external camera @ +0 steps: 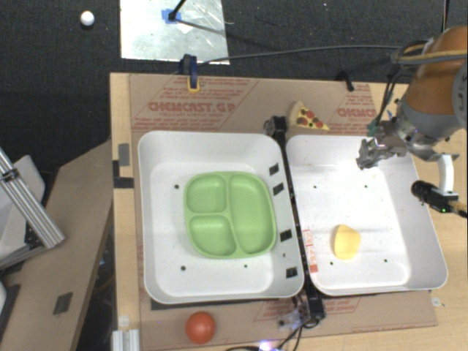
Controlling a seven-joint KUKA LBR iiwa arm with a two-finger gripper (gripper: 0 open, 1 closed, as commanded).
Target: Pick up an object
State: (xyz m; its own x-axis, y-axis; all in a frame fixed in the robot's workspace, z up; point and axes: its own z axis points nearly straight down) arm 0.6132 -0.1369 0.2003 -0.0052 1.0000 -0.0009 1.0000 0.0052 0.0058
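Off my bins, a pizza-slice toy (pixel 308 117) lies on the bench (pixel 219 97) behind them; a red ball (pixel 200 327) sits at the front edge.

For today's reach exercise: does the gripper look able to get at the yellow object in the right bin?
Probably yes: the yellow object lies alone on the right bin floor, with nothing between it and the gripper.

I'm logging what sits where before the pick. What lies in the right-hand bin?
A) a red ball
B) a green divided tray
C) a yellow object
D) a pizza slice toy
C: the yellow object lies on the floor of the right bin, toward its near side; the green divided tray fills the left bin, and the red ball and pizza slice toy rest on the board outside both bins.
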